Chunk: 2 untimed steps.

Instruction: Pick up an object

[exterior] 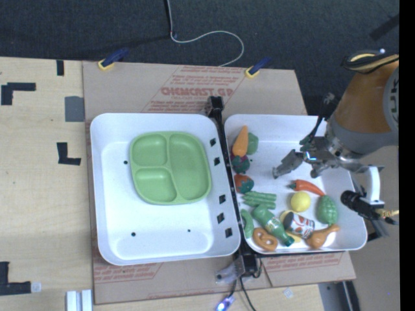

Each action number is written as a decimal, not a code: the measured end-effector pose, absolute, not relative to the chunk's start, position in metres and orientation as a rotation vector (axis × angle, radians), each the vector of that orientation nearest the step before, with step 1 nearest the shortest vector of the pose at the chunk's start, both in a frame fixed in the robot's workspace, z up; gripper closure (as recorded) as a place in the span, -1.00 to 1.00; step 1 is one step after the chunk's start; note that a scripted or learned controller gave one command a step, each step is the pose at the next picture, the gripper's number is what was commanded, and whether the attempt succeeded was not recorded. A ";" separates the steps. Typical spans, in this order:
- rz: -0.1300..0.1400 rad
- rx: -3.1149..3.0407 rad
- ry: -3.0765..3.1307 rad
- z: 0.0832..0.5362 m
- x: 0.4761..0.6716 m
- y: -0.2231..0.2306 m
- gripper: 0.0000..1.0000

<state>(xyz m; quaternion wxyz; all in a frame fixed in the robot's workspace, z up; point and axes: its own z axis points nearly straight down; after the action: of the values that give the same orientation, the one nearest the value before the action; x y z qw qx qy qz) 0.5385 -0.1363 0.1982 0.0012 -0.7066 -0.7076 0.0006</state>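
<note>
Camera view: the chilli [307, 186] lies in the right bin [279, 125], just above the lemon [299, 201] and near the toy pile along the front. It appears light, rigid, smooth plastic, likely to slip; best taken across its thicker middle. The gripper [297, 163] hangs just above-left of it, fingers spread, nothing between them, no contact evident.

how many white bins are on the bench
2. The left bin holds a green divided plate; the right bin, touching it, holds the toy food pile, with the gripper above it.
</note>
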 end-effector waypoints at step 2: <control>0.002 -2.218 -2.225 0.375 0.501 -0.093 1.00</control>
<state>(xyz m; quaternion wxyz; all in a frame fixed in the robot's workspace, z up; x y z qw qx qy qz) 0.5010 -0.0929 0.3748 0.0000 -0.7060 -0.7082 0.0007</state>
